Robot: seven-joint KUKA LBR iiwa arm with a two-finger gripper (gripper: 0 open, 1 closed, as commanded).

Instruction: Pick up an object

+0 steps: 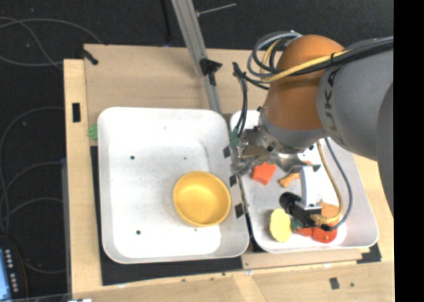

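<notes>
Even, fairly bright overhead light with soft, faint shadows. The white bins [159,142] look slightly washed out, the dark surround swallows detail, and the whole frame is mildly soft and grainy.

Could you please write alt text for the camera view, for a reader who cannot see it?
A grey and orange robot arm reaches over the right white bin, which holds an orange block, a yellow piece and other small items. The left bin holds a yellow bowl.
</notes>
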